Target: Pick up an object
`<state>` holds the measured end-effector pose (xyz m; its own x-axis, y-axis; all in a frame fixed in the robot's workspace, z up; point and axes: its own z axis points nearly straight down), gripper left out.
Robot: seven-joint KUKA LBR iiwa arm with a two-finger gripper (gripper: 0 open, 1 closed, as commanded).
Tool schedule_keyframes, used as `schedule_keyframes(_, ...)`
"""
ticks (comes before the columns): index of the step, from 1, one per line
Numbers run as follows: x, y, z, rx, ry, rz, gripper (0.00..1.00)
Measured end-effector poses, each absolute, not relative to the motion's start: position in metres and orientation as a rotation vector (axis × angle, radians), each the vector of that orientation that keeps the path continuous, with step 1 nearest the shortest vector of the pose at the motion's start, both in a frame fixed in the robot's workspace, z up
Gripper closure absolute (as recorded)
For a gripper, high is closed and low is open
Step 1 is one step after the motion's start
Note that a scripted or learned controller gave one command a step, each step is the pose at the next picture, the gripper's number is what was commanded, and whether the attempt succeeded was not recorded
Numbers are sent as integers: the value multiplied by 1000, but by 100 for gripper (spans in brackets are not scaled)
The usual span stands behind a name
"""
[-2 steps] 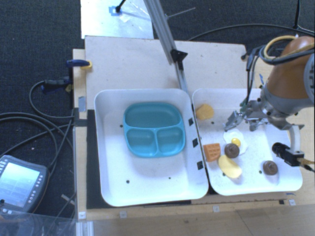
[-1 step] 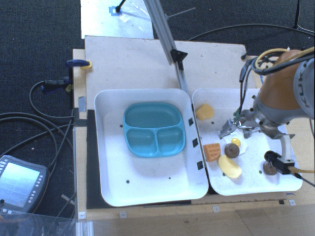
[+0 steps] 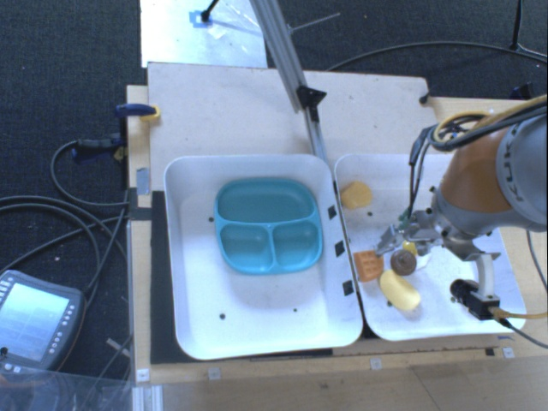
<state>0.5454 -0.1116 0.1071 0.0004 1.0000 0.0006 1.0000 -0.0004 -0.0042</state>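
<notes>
My gripper (image 3: pixel 401 245) hangs low over the middle of the right bin (image 3: pixel 497 302), at the end of the grey and orange arm coming in from the right. Right beneath and beside it lies a small brown round object (image 3: pixel 402 262). A yellow oblong object (image 3: pixel 401 292) sits just in front of that. An orange waffle-like square (image 3: pixel 369 266) lies to the left near the bin's divider wall. A yellow-orange lump (image 3: pixel 356 196) rests at the bin's far left corner.
The left bin (image 3: pixel 197 315) holds a teal divided plate (image 3: pixel 268 225). A grey pole (image 3: pixel 282 41) slants in from the top down to the bins' shared wall. Cables and a pendant (image 3: pixel 34 319) lie on the floor to the left.
</notes>
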Motion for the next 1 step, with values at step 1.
schedule_keyframes(1,547,-111,121,-2223,-2222,-3,100)
